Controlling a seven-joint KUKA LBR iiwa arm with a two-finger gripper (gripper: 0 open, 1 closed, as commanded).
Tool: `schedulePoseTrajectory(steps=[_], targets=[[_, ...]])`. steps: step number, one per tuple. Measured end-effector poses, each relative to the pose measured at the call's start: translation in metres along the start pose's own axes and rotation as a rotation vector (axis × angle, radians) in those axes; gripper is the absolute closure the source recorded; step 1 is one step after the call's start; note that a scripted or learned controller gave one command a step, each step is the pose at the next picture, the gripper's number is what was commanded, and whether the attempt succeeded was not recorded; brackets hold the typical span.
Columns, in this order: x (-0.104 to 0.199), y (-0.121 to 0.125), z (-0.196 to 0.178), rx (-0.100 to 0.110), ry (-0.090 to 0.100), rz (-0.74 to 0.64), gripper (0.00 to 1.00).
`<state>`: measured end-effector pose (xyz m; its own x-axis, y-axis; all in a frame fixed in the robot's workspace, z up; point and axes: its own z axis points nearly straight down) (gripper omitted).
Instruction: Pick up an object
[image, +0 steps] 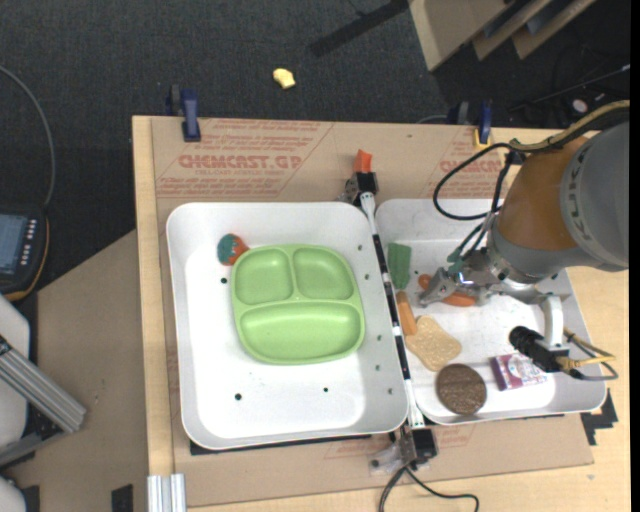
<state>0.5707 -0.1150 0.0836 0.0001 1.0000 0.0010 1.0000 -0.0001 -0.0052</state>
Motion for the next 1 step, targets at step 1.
schedulePoseTrajectory(steps=[1], targets=[[-0.0097, 0.0358, -0.0013, -0.009, -0.003, -0.002, 0.0]])
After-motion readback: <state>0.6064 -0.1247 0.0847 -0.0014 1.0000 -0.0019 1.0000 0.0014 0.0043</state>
